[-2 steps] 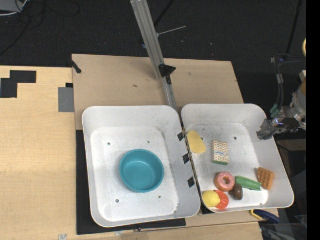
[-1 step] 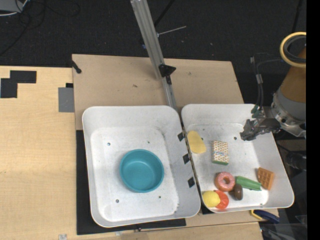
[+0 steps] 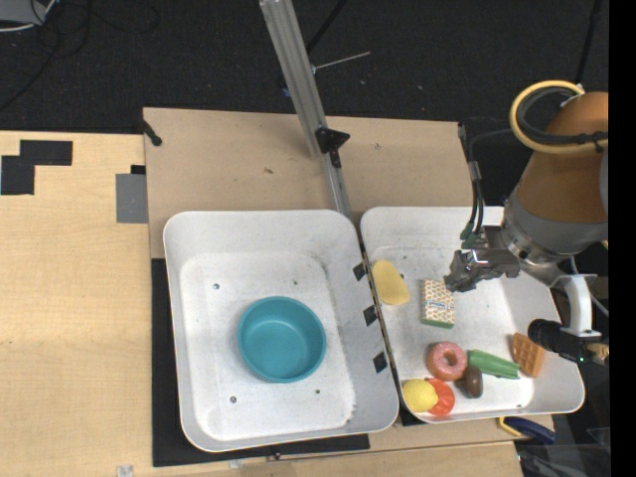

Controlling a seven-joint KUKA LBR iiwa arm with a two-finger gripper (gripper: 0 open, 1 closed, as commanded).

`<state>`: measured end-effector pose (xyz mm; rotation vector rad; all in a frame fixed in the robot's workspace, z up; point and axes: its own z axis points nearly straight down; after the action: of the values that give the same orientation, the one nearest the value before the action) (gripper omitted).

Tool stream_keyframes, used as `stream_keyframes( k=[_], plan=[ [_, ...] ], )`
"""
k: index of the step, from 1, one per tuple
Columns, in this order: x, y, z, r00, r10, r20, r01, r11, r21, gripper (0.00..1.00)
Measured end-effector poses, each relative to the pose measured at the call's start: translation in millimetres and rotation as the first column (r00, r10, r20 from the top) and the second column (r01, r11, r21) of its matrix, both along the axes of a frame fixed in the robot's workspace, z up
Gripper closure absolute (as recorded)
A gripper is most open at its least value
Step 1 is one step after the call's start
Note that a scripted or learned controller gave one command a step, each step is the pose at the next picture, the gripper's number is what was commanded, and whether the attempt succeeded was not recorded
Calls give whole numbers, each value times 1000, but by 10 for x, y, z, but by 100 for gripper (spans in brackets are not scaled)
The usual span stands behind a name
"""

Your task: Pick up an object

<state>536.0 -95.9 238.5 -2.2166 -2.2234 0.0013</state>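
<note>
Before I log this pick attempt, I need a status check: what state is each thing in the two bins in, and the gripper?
Teal bowl: upright, alone in left bin.
Patterned block: lying flat, right bin.
Yellow piece: lying against the divider.
Donut: lying flat.
Green piece: lying flat.
Gripper: above the block, holding nothing visible.

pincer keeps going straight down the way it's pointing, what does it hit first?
Most likely the small patterned packet: the pincer points down and slightly left, and the packet lies just below its tip in the right bin. Depth is unclear from this slanted view, so it could land on bare bin floor beside the packet.
</note>
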Motion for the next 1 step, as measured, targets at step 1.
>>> stream_keyframes(
  k=[1],
  plan=[
    [-168,582,0,1000,1,1,-1,1000,0,100]
  ],
)
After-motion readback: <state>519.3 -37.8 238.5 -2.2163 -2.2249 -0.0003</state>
